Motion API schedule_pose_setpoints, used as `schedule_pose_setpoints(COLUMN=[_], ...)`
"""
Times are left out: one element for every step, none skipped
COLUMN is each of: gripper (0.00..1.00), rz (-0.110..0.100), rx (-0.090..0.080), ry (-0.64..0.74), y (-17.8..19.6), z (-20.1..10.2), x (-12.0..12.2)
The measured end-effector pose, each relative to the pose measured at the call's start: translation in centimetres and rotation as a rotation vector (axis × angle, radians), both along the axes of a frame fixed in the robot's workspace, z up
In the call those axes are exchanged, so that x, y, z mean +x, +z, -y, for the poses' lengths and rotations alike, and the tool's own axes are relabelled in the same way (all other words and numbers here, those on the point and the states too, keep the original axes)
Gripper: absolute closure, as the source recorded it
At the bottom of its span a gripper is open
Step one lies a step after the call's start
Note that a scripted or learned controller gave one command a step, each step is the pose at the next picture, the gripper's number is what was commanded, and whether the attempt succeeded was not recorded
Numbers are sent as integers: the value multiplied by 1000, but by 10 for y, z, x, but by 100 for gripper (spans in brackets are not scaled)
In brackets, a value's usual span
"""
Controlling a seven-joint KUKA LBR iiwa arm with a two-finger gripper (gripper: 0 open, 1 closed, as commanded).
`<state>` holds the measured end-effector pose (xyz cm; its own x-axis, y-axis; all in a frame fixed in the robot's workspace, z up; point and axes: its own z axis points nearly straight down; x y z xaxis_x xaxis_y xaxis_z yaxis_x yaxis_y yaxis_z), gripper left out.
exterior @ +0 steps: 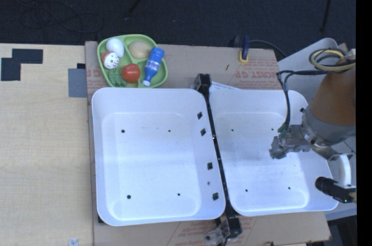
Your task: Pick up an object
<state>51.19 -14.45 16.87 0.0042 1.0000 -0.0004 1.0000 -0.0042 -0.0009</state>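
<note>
frankly, we are hovering our gripper in the right bin, grip unreadable, while the blue bottle is sitting far off in the green tray.

Grey arm, orange band, black and yellow cables, dark claw.

The grey arm with the orange band is cut off by the picture's right side, so its upper part is out of sight. At its lower end, over the right shallow white plastic bin, the dark claw is too small and blurred to read. On the green sectioned plastic tray behind the left bin, the small white ball's dark markings are too fine to make out.
</note>
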Motion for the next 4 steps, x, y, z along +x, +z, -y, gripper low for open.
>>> schedule_pose_setpoints(gripper=[100, 100, 100, 100], rz=[1, -1, -2, -3], rx=[0, 1, 3, 3], ry=[6, 5, 8, 10], y=[47, 61, 64, 65], z=[-3, -3, -56, -113], x=[10, 10, 31, 50])
